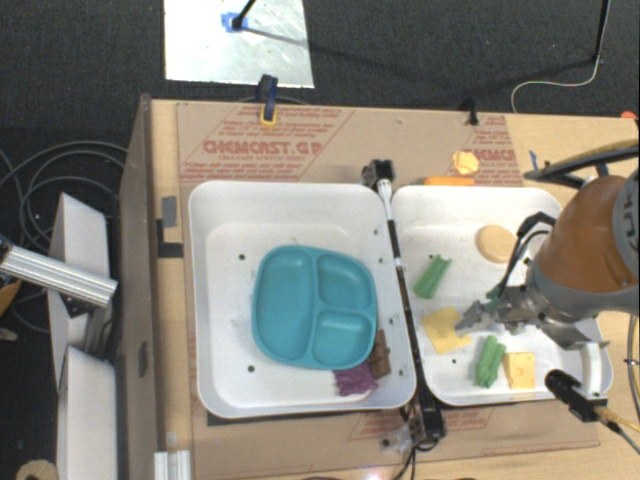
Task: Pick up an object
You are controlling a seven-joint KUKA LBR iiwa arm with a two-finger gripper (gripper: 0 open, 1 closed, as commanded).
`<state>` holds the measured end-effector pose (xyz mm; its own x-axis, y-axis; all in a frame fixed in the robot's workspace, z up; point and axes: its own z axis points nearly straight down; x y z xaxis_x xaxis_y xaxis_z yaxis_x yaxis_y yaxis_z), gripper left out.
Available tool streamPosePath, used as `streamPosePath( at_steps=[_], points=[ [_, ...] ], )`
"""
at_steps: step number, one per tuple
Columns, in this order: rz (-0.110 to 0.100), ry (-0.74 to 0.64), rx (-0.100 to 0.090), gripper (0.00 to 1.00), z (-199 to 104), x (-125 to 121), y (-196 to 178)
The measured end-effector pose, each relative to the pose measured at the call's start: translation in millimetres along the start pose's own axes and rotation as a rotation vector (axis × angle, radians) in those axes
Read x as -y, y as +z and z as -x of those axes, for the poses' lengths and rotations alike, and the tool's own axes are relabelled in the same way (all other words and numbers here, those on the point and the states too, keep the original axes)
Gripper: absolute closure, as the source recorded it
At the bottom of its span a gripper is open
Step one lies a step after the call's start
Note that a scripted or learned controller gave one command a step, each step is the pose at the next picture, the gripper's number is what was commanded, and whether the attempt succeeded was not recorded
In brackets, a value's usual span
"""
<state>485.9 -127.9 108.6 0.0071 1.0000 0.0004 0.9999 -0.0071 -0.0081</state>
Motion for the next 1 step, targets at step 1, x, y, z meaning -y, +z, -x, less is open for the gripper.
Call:
streamPosePath(
  at_steps=[1],
  points=[
    [0.016,-0.006,0.005,0.0,32.9,-1.5,-67.3]
  ],
)
